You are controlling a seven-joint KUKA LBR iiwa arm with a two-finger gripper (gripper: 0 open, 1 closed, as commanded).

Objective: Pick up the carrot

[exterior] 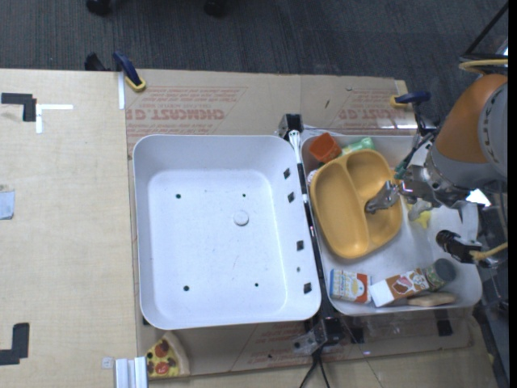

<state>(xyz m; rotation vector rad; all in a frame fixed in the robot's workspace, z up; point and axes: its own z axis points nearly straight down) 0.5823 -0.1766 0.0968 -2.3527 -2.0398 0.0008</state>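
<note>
An orange piece that looks like the carrot (pixel 324 146) lies in the back left corner of the right bin (pixel 404 305), just behind the rim of a large yellow divided bowl (pixel 355 204). My gripper (pixel 382 200) hangs low over the bowl's right half, reaching in from the right, roughly a bowl's width from the carrot. Nothing shows in its grasp. The orange-banded arm (pixel 472 124) fills the bin's right side.
A green item (pixel 360 144) lies beside the carrot at the back wall. Small food cartons (pixel 349 285) (pixel 408 284), a dark can (pixel 443 272) and a tan stick (pixel 430 300) sit along the front. The left bin (pixel 145 217) stands alongside.
</note>
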